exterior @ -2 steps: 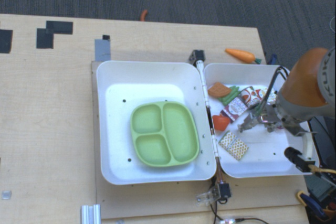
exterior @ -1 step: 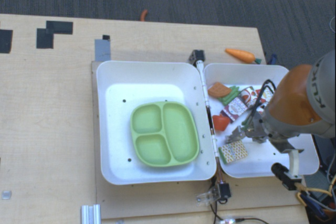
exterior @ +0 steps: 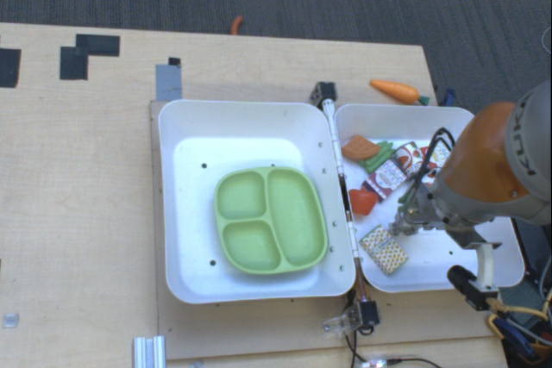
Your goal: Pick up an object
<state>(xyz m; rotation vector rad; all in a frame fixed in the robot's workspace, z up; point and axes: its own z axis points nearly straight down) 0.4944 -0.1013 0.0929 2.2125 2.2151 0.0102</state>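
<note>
Where the arm point(exterior: 487, 164) enters from the right, its orange band sits above the right bin point(exterior: 431, 267) and its grey wrist descends toward the bin floor. The gripper point(exterior: 404, 224) is low over the middle of that bin; its opening cannot be read, since the wrist body covers it from above, and nothing can be seen held.

Positions relative to the gripper:
- A patterned packet point(exterior: 384, 250) lies just beside it, toward the near-left, flat on the bin floor. Contact appears absent, though the slant of the view leaves this uncertain.
- A red item point(exterior: 363, 202) lies to its left, near the bin's dividing wall.
- A white-and-red wrapper point(exterior: 390, 173) lies beyond it, slightly to the left.
- An orange-brown piece point(exterior: 360, 149) with a green piece point(exterior: 377, 158) against it lies farther beyond, at the far-left corner of the bin.
- A further red-and-white packet point(exterior: 412, 154) lies beyond it, partly covered by the black cable loop point(exterior: 440, 142) on the arm.
- A toy carrot point(exterior: 395, 89) rests on the bench outside the bin, well beyond the gripper.

Well to the left, the left bin point(exterior: 185, 211) holds a green divided plate point(exterior: 270, 220) with three compartments
</note>
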